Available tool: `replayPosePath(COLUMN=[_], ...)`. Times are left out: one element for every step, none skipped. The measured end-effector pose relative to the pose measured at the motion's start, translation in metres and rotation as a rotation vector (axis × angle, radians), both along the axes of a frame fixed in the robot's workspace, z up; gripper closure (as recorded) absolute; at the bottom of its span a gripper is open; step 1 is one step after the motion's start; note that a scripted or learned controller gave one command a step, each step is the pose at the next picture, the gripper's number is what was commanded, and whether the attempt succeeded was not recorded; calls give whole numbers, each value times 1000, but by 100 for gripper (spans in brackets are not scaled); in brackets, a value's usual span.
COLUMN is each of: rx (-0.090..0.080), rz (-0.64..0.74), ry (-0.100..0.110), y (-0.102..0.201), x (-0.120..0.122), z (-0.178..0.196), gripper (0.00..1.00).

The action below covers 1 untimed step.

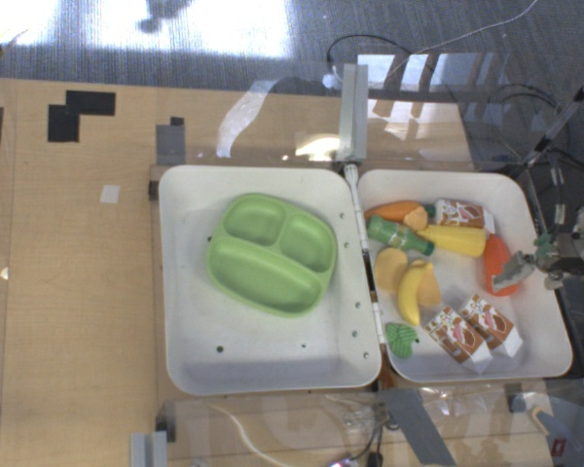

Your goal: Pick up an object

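Toy foods, among them a yellow plastic banana (410, 295) and two small printed cartons (474, 331), lay in the right white bin (540, 358). A green sectioned plate (272, 253) sat in the left white bin (190, 348). The gripper (514, 273) hovered at mid-right; finger state could not be determined.

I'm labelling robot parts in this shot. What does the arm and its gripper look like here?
At the right edge, over the right bin, the gripper is a small grey metal assembly with dark fittings. Thin dark cables and rods run up behind it. The arm's body is mostly cut off, a pale grey patch.
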State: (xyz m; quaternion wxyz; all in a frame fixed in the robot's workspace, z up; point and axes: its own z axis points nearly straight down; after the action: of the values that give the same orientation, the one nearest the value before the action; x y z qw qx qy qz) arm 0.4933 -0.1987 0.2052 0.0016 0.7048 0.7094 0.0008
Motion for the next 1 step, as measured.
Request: replayPosePath(rx=[-3], rz=[-60], ry=[-11], y=[11], x=[77], z=[-115], gripper=[0])
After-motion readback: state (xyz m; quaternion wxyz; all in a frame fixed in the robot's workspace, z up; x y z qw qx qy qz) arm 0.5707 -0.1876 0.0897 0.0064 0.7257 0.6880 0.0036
